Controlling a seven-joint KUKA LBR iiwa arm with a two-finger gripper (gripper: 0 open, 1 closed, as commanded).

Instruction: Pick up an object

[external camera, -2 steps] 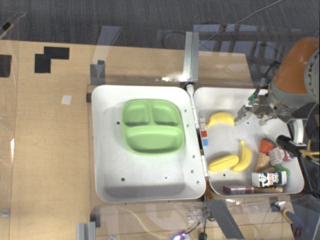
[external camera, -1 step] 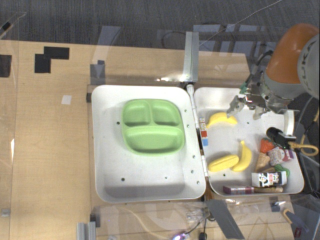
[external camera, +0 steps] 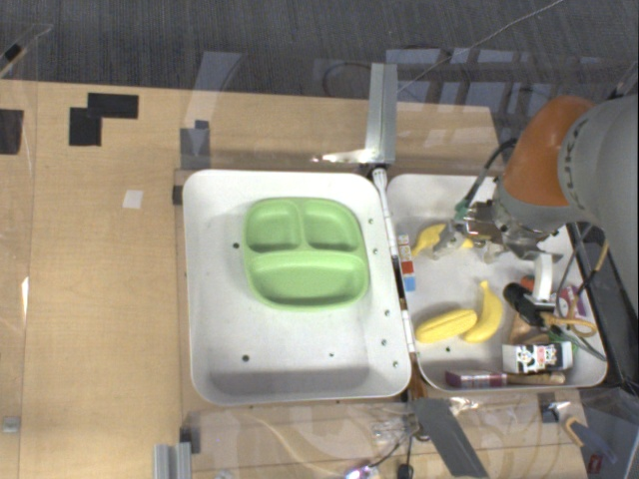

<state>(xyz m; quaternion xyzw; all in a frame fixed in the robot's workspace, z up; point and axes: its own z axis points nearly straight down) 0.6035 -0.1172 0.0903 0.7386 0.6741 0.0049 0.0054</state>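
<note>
A pale wooden bench [external camera: 90,297] beside dark carpet bears 2 white bins. The left bin [external camera: 215,367] holds a green 3-compartment plate [external camera: 303,250]. In the right bin [external camera: 424,367], the gripper [external camera: 477,230] is blurred against clutter; whether it grips cannot be told. Smooth yellow bananas [external camera: 467,319] lie below it, apart.

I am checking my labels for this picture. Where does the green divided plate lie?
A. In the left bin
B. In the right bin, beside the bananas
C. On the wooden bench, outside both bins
A: the green divided plate lies flat inside the left bin, while the bananas lie in the right bin.
</note>
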